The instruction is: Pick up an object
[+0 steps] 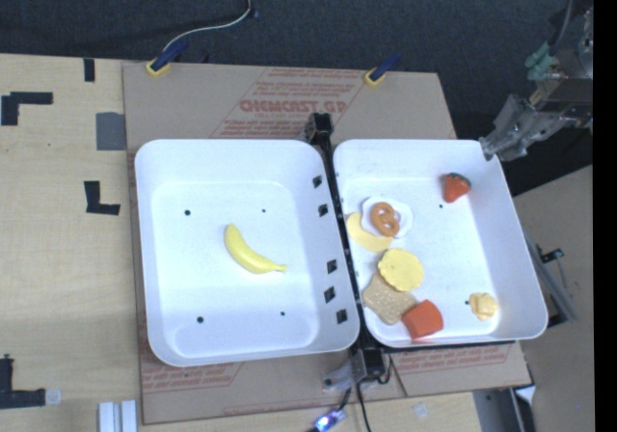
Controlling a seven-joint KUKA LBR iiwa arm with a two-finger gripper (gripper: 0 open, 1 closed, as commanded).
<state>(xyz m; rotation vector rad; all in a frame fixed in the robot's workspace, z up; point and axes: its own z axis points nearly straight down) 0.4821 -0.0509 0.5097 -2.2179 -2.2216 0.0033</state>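
We judge the pick not yet begun — the gripper hangs just outside the right bin's far right corner, holding nothing we can see, its opening untellable — while the strawberry lies nearest, inside that corner.

Arm in at upper right, wrist angled down-left. Gripper low at end of wrist, nothing visible between its tips. Finger state unclear.
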